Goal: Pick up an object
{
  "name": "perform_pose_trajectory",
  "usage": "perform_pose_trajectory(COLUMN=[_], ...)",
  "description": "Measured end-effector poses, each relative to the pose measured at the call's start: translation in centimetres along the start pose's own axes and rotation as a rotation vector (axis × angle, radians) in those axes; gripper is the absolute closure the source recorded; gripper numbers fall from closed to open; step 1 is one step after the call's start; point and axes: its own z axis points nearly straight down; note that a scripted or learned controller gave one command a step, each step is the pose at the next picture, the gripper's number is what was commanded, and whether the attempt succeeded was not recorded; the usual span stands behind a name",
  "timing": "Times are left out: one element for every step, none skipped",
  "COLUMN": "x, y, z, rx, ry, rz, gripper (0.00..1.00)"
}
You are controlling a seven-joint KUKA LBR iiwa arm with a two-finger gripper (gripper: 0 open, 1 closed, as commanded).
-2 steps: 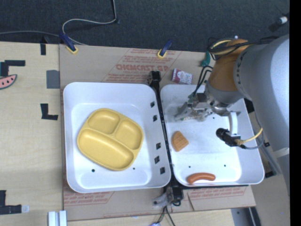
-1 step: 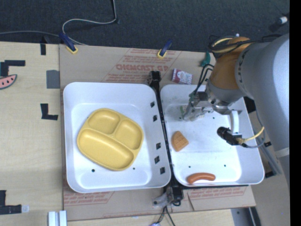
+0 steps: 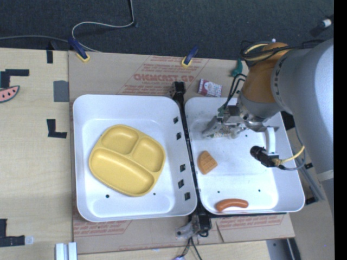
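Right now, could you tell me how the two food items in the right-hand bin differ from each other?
The cracker-like piece is tan, flat and roughly square, while the hot dog is orange-red, long and rounded. The cracker-like piece lies near the right bin's left wall at mid-height; the hot dog lies along its near edge. Both rest loose on the bin floor, apart from the gripper.

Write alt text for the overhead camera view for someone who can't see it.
A grey robot arm reaches from the right, its gripper low over the right white bin, which holds a tan cracker-like piece and a toy hot dog. The left white bin holds a yellow divided plate.
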Motion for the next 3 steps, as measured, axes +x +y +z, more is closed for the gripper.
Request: perform_pose_trajectory(x=[0.1, 0.1, 0.6], y=[0.0, 0.0, -4.5], z=[-0.9, -0.9, 1.8], rx=[0.001, 0.001, -0.002], ry=[0.002, 0.002, -0.002], rz=[-0.001, -0.001, 0.002], gripper=[1.00, 0.00, 0.00])
